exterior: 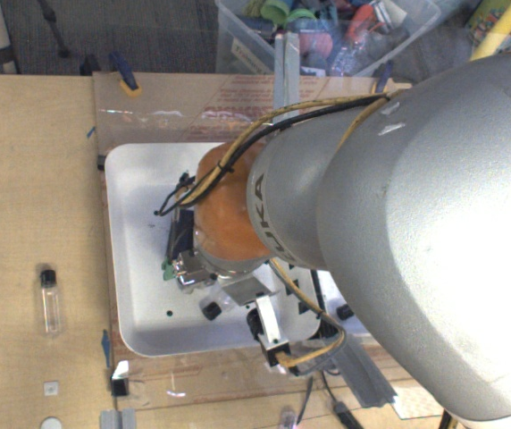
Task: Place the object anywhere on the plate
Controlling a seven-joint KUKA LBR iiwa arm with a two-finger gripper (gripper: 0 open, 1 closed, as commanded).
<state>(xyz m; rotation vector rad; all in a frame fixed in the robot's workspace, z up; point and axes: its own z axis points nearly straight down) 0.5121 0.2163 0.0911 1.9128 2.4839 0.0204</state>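
My arm reaches in from the right and covers most of the white bin (135, 239). Its orange band (224, 217) hangs over the middle of the bin. Below the band, the gripper (182, 272) sits low over the bin floor, seen from above, with black cables running along it. A small green piece (166, 272) peeks out at the gripper's left edge; whether it is held I cannot tell. The arm hides what lies under and to the right of it.
A clear vial with a black cap (50, 300) lies on the wooden bench to the left of the bin. A clear tub of coloured toys (327, 16) stands at the back. A blue clip (129, 80) sits at the back left corner. A dark speck (168, 313) marks the bin floor.
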